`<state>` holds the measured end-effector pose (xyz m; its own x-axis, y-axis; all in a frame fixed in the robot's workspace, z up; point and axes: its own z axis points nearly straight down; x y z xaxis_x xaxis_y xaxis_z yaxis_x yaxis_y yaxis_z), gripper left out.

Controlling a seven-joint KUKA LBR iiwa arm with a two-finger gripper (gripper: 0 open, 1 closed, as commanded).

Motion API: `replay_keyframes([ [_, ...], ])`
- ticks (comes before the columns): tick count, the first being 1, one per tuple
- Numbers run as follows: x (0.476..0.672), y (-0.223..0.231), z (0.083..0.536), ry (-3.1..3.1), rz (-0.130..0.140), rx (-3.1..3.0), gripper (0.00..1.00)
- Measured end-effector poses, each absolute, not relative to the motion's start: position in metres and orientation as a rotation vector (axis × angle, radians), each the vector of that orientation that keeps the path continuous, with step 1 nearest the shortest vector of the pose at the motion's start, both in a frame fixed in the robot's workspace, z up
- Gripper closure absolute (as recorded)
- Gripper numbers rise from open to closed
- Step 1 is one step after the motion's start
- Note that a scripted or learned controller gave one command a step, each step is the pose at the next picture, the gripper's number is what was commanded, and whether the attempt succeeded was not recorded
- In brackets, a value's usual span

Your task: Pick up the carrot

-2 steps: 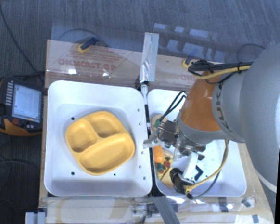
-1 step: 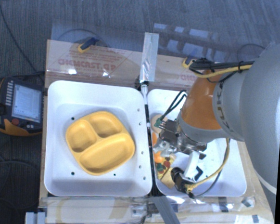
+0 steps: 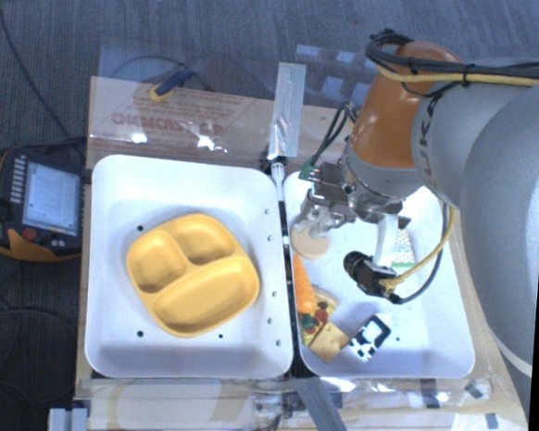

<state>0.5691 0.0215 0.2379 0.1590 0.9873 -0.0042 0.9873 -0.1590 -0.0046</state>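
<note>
Carrot (image 3: 302,284) lying against right bin's (image 3: 444,358) left wall, awaiting pickup; gripper (image 3: 317,219) hovering just above, grip state indiscernible.

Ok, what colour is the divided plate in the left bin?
Yellow; the divided plate shows clearly in the camera view.

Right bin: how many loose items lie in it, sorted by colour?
Orange: 1, the long orange carrot by the divider.
Tan: 2, the round tan disc and the tan block.
Black and white: 1, the patterned square tile.
Total: 4.
</note>
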Motion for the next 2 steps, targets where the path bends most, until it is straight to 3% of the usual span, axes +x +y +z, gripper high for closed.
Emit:
replay_keyframes([
  [1,0.5137,0.0907,0.1796,-1.942,0.014,-2.466,1.00],
  [2,0.5138,0.0906,0.1797,-1.942,0.013,-2.466,0.00],
])
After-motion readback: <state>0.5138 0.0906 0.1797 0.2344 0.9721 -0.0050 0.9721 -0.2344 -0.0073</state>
